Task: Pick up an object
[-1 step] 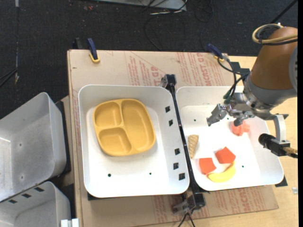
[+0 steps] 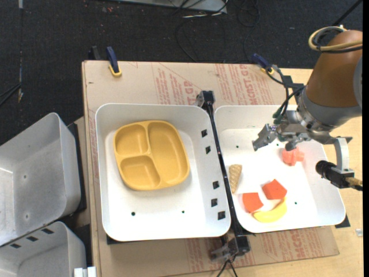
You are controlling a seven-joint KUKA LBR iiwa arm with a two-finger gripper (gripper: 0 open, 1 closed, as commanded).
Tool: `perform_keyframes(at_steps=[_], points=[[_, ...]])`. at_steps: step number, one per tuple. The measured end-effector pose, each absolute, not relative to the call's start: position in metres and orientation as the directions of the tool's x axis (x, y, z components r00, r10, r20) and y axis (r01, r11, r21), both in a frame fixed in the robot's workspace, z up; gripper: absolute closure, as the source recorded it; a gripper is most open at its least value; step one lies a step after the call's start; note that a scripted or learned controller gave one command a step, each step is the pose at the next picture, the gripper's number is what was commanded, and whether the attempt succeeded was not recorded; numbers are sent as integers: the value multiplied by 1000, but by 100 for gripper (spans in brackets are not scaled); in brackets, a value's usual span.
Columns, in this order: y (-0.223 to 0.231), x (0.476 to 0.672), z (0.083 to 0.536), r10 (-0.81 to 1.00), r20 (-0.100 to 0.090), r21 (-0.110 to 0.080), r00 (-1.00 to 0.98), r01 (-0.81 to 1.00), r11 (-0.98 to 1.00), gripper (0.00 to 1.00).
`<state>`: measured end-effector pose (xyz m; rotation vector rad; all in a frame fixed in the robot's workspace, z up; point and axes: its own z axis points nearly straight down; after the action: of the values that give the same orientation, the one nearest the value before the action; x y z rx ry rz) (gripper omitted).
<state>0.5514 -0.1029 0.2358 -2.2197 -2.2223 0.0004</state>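
Note:
My gripper (image 2: 275, 143) hangs over the back middle of the right bin (image 2: 328, 212), open, with nothing between its fingers. Just to its right and slightly nearer the front lies a small pink object (image 2: 292, 156), close to one fingertip; whether they touch I cannot tell. Further forward in the same bin are two orange-red blocks (image 2: 274, 188) (image 2: 252, 201) and a yellow banana-shaped piece (image 2: 271, 213). A tan wedge (image 2: 235, 176) lies by the bin's left wall.
The left bin (image 2: 115, 218) holds a yellow divided plate (image 2: 151, 154). A black divider (image 2: 216, 160) with clips runs between the bins. Grey-white tubs (image 2: 34, 172) stand off the bench to the left. Cables cross the bench's back right corner.

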Motion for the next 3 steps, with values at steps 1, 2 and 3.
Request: perform_keyframes(at_steps=[1,2,3], points=[[-109,547,175,1000,1,-6,3,1000,-3,0],[-100,550,125,1000,1,-5,2,1000,-2,0],[-99,549,90,1000,1,-5,2,1000,-2,0]])
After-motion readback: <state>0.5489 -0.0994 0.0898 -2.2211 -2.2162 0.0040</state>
